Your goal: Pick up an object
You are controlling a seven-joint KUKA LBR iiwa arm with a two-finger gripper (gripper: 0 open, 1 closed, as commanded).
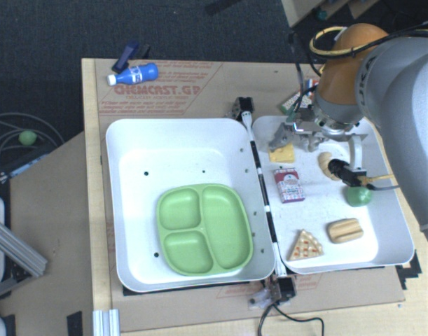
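Note:
My gripper (pixel 296 141) hangs over the far left corner of the right bin (pixel 392 240), its fingers spread apart with nothing between them. A yellow cheese wedge (pixel 282 153) lies just below the left finger (pixel 279 141). Further down the bin floor lie a small red carton (pixel 288 185), a pizza slice (pixel 307 246) and a hot dog bun (pixel 343 229). A green round item (pixel 358 196) and a tan piece (pixel 327 164) sit to the right, under the arm.
The left bin (pixel 129 159) holds a green divided plate (pixel 203 228). A blue and white bottle (pixel 133 74) lies on the cardboard behind the bins. The bulky grey arm (pixel 403 96) covers the right bin's far right side.

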